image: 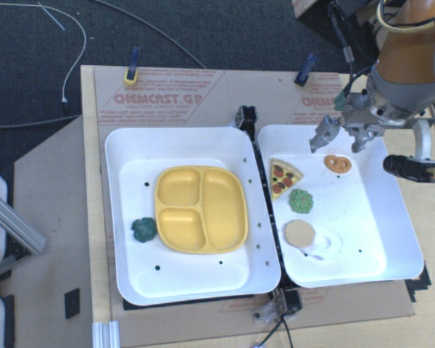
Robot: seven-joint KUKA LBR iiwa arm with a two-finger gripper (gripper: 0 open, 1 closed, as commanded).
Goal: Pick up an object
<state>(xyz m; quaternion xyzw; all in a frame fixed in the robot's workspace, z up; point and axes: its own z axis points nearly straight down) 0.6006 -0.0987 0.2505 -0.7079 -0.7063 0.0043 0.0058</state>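
My gripper [341, 141] hangs open above the back of the right bin [391, 223], its two fingers spread with nothing between them. Just below it lies a small brown pretzel [337, 164]. A pizza slice [283, 176] rests near the bin's left wall. In front of that slice is a green broccoli piece [301, 201], and nearer the front a tan cookie [299, 233].
The left bin [123, 194] bears a yellow divided plate [201, 209] in its middle, with a dark green broccoli piece [143, 229] beside the plate's left edge. Blue clamps [133, 69] stand at the board's back edge.
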